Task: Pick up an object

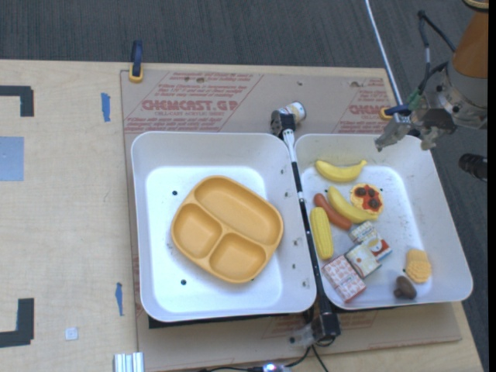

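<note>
Bench w/ two white bins: we see the gripper (404,134) over the right bin's (457,266) far rim, fingers seemingly spread & holding nothing, toy food incl. upper banana (340,170) lying inside, yellow tray (226,229) in left bin (143,208)

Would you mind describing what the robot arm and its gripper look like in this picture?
The arm enters at the upper right, with an orange band above a grey metallic wrist. Thin black cables loop beside it. The gripper is grey and dark metal with a small blue-and-yellow part near its base, and it sits over the far right corner of the right bin.
</note>
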Tool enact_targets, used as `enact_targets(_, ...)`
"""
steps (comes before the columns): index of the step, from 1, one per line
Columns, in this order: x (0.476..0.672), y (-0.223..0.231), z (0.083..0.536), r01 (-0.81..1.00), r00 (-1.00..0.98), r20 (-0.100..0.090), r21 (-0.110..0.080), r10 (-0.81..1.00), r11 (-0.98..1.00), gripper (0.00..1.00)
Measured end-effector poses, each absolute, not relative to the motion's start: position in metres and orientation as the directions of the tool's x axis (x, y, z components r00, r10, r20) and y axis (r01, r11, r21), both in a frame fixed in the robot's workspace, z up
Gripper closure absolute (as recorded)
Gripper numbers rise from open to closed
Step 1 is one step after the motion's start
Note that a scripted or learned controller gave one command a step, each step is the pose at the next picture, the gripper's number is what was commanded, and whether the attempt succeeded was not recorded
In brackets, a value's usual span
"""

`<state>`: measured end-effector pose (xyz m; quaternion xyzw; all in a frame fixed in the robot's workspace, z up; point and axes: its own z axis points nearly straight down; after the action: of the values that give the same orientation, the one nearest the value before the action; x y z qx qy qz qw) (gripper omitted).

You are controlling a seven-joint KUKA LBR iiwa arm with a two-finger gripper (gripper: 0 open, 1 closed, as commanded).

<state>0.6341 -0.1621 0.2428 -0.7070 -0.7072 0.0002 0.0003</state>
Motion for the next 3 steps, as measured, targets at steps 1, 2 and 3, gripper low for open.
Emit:
enact_targets(1, 0.627, -0.126, 0.105, 1.000, -0.001, 0.001, -0.002, 1.000, 0.001, 0.00)
enact_targets(2, 0.615, -0.096, 0.090, 1.000, 0.000, -0.006, 0.012, 1.000, 0.001, 0.00)
enact_targets(3, 0.601, -0.094, 0.090, 1.000, 0.000, -0.004, 0.014, 1.000, 0.000, 0.00)
